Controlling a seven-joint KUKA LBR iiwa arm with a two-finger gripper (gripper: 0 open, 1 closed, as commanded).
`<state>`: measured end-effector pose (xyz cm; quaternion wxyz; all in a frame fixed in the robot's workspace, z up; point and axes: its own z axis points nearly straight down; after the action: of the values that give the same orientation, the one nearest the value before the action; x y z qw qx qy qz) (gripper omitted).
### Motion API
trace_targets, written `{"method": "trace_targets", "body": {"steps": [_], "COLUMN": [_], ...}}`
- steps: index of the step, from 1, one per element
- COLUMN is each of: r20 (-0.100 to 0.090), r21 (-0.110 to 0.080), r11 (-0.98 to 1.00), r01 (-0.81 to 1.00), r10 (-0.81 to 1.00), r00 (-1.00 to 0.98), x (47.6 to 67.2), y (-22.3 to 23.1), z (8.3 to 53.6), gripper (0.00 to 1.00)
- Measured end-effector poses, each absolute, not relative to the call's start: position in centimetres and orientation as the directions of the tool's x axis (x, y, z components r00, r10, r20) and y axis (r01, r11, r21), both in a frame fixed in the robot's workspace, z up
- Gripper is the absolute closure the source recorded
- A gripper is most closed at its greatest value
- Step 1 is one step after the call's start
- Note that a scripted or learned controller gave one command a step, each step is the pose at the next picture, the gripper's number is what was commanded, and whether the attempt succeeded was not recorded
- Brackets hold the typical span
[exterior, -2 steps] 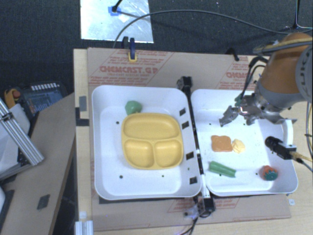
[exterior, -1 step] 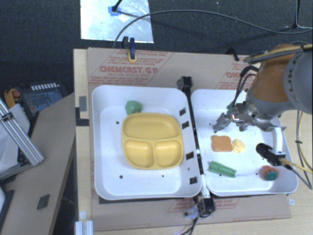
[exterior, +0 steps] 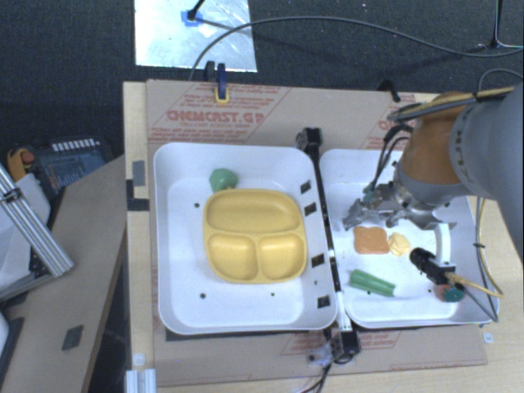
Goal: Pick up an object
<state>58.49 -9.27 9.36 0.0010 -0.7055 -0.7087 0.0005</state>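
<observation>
1. We see the grey two-finger gripper (exterior: 367, 211) low over the right shallow white bin (exterior: 344, 170), reaching in from the right; whether it is spread or pressed together we cannot tell.
2. The nearest candidate, a flat orange toy slice (exterior: 370, 240), lies just below and slightly right of the gripper, apart from it, with a small pale yellow piece (exterior: 399, 244) touching its right side.
3. A green cylindrical toy (exterior: 372, 282) lies nearer the front wall, its long axis running left to right with a slight tilt.
4. We judge open floor left of the orange slice, toward the divider.
5. The left white bin (exterior: 176, 219) holds a yellow sectioned plastic tray (exterior: 254, 234) and a small green lump (exterior: 223, 178), well apart from the gripper.
</observation>
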Motion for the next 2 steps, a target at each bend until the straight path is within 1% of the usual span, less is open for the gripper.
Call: {"method": "trace_targets", "body": {"steps": [1, 2], "r20": [0.000, 0.000], "r21": [0.000, 0.002], "r11": [0.001, 0.000], "r01": [1.000, 1.000], "r10": [1.000, 1.000], "r00": [-0.001, 0.000], "x": [58.5, 58.6], "y": [-9.3, -9.3], "z": [8.4, 9.5], "gripper": [0.00, 1.00]}}
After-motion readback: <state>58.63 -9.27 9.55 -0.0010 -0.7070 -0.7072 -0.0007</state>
